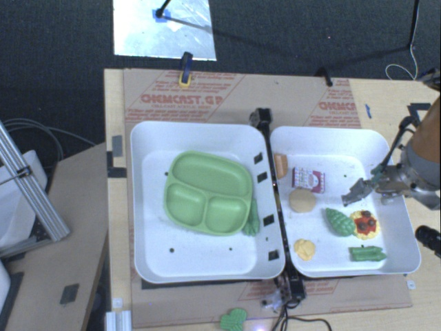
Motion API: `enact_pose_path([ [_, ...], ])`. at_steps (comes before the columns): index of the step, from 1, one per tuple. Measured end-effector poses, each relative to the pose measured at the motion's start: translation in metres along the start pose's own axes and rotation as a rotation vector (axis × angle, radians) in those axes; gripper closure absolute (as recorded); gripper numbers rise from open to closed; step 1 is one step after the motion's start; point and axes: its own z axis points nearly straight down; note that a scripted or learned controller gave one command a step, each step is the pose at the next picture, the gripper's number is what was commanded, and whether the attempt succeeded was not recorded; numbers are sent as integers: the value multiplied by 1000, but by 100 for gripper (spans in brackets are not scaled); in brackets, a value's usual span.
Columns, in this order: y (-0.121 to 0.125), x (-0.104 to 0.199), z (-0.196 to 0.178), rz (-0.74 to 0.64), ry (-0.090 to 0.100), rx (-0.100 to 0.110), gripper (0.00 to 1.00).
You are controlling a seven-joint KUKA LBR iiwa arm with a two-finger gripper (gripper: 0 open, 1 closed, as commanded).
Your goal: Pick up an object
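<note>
While the hand hovers over the right bin, grip state unclear, pizza toy just below it, green leaf below-left, tan disc further left.

1 fixed camera above, slanted down on both bins

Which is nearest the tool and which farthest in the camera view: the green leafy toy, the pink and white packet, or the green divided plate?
From the tool:
1. Green leafy toy, right bin, just below it.
2. Pink and white packet, right bin, to its left.
3. Green divided plate, left bin, across the divider.
</note>
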Motion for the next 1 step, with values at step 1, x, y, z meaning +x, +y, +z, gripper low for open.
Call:
enact_pose_path([
  [1, 25, -14, 123, 1, -1, -1, 0],
])
